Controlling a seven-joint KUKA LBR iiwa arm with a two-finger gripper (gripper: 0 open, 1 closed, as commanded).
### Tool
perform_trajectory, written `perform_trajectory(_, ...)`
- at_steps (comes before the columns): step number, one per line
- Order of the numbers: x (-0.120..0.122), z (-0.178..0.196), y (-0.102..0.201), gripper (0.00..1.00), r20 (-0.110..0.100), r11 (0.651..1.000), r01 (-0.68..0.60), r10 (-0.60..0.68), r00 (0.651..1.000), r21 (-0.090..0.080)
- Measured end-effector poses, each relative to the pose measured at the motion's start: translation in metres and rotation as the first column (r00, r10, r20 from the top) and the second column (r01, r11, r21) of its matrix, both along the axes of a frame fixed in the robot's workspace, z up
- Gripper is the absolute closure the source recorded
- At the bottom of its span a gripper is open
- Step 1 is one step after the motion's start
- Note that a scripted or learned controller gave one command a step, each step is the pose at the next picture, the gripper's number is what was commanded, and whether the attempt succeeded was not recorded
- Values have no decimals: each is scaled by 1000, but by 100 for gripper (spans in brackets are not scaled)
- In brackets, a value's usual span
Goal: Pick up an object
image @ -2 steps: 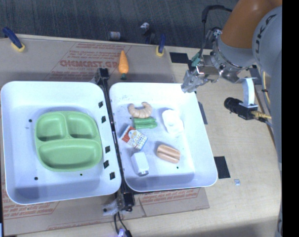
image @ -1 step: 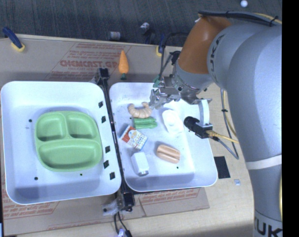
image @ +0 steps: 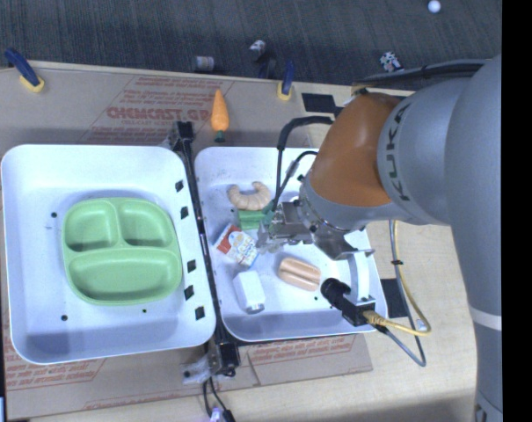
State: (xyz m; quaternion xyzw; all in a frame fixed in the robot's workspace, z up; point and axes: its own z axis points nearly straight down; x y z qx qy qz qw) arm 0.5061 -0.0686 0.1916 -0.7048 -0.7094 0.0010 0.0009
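My gripper (image: 270,233) hangs low inside the right bin (image: 287,323), just right of a small red and white packet (image: 236,244). Beside its tip shows a bit of green (image: 253,220). A tan croissant-shaped piece (image: 249,196) lies behind it toward the bin's back. A pinkish sausage-like piece (image: 298,272) rests in front and to the right. A white bottle-like piece (image: 249,292) lies near the bin's front left. The arm's orange band (image: 358,161) covers the bin's right part.
The left bin (image: 28,236) holds a green divided plate (image: 120,250). An orange carrot-like toy (image: 219,112) lies on the cardboard behind the bins. A black clip (image: 182,133) sits on the ridge between the bins. A yellow cable (image: 406,323) loops at the right front.
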Motion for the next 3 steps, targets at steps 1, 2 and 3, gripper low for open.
perform_trajectory(1, 61, -100, -44, 100, 1, 1000, 0, 0, 1000, -1)
perform_trajectory(2, -29, 45, -69, 100, 4, 1000, 2, -2, 1000, -1)
perform_trajectory(3, -28, 51, -57, 100, 7, 1000, 0, 0, 1000, -2)
